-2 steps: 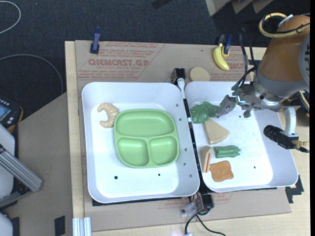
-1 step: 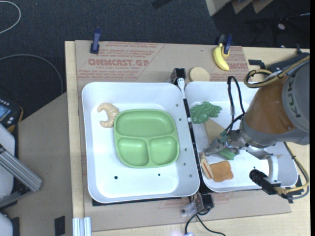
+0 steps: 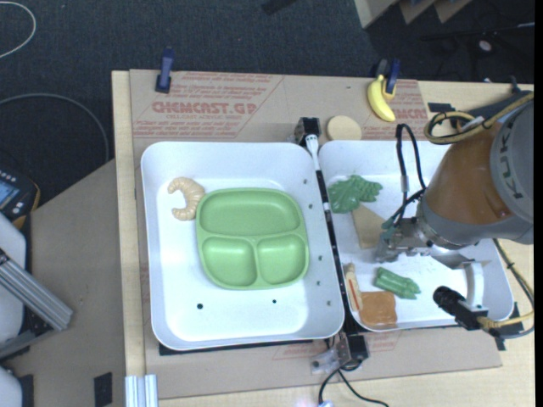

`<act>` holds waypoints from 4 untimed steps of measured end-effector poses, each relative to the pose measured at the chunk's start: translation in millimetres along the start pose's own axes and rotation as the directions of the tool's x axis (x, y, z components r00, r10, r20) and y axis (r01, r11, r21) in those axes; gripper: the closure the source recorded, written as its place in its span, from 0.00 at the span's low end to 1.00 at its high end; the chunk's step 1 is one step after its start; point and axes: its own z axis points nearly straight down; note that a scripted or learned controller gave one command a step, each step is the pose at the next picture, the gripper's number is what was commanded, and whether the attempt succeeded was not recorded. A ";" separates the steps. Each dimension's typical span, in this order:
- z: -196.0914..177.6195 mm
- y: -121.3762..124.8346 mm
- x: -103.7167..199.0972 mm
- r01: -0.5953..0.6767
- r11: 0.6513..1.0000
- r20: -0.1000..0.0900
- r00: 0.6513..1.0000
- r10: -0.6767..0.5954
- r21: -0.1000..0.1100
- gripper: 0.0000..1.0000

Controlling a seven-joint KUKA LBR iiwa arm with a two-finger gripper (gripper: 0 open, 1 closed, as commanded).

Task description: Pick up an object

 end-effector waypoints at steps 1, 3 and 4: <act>10.8 -29.6 3.3 0.000 1.000 -0.002 1.000 0.000 0.006 1.00; -91.7 -28.5 157.5 0.010 1.000 -0.004 1.000 -0.010 0.002 1.00; -239.7 -25.4 171.4 0.006 1.000 -0.005 1.000 -0.006 -0.014 1.00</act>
